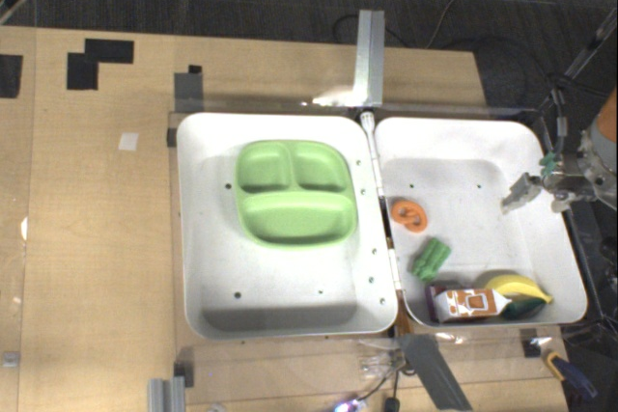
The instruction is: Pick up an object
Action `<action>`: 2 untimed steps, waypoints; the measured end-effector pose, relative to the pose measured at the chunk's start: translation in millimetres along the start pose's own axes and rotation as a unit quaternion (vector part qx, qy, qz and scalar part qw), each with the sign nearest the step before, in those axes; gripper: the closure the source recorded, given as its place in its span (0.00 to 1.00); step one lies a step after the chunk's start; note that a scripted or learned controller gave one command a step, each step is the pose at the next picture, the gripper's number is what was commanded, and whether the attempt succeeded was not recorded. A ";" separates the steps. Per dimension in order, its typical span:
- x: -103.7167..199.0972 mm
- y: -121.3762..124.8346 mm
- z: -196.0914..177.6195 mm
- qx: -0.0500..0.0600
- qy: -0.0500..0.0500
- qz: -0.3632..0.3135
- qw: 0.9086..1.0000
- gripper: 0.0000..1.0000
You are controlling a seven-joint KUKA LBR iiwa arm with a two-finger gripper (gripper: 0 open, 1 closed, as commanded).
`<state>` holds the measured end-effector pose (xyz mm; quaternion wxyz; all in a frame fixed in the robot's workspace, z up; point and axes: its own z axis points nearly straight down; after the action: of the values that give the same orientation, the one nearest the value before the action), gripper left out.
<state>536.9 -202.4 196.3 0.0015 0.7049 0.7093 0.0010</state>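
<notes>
The right bin (454, 154) holds a small orange round piece (412, 215) by its left wall and a green ridged object (430, 258) just below that. A brown and white carton (466, 304) lies along the front wall, with a yellow banana (517, 287) to its right, resting on something dark green (529, 308). My gripper (539, 197) hangs over the bin's right edge, above and to the right of the banana. It is open, and nothing sits between its fingers (517, 192).
The left bin (208, 236) holds a green divided plate (294, 191). A metal post (371, 58) stands behind the wall that the two bins share. Cables and the arm's wrist crowd the right edge.
</notes>
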 end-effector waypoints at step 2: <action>112.5 11.1 24.9 -0.001 0.000 -0.162 0.987 0.00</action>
<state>547.3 -89.9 171.3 0.0024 0.5806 0.8142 0.0017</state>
